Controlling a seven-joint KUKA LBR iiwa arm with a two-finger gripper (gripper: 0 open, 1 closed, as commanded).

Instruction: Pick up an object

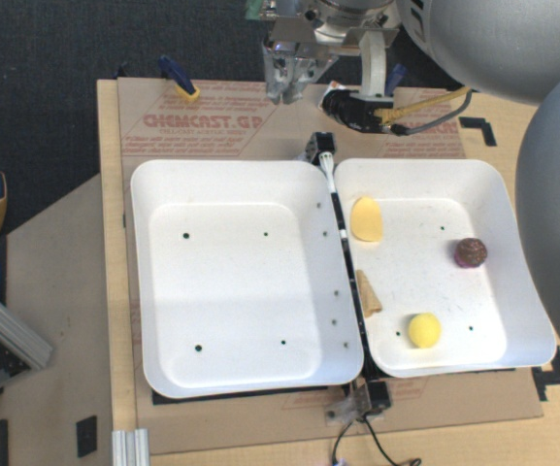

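Observation:
The right bin [493, 187] holds a pale yellow oval piece [366, 218] near its left wall, a dark purple ball [471, 252] at the right, a yellow ball [424, 330] near the front, and a small tan wedge [368, 293] against the left wall. My gripper [287, 78] hangs high beyond the far edge of the bins, over the cardboard, well away from all of these. Nothing shows between its fingers.
The left bin [153, 192] sits beside the right one, joined by a black clamp strip [338, 231]. A blue and yellow clamp [179, 78] lies on the cardboard [202, 119] at the back left. The big grey arm [493, 27] covers the upper right.

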